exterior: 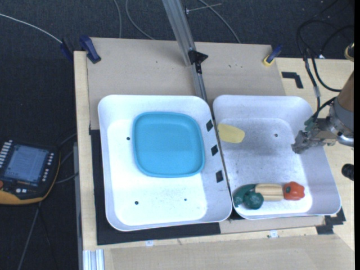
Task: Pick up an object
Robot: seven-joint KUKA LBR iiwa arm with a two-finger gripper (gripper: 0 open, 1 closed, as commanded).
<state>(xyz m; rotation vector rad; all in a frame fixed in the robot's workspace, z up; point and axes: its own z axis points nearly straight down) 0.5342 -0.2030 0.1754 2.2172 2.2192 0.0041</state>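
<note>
The right bin [264, 107] holds a pale yellow piece [231, 133] near its left wall. Along its front edge lie a dark green object [248, 198], a tan wooden stick [270, 192] and a red object [293, 191] in a row. My gripper [301, 142] hangs at the bin's right side, above the bin floor, with the arm coming in from the right. Nothing shows between its fingers. It is well apart from the yellow piece and above the red object's end of the row.
The left bin [112, 151] holds a blue square plate [169, 144]. A metal pole [179, 21] rises from the bench behind the bins. A handheld pendant [25, 167] lies on the floor at the left. Cables run across the dark carpet.
</note>
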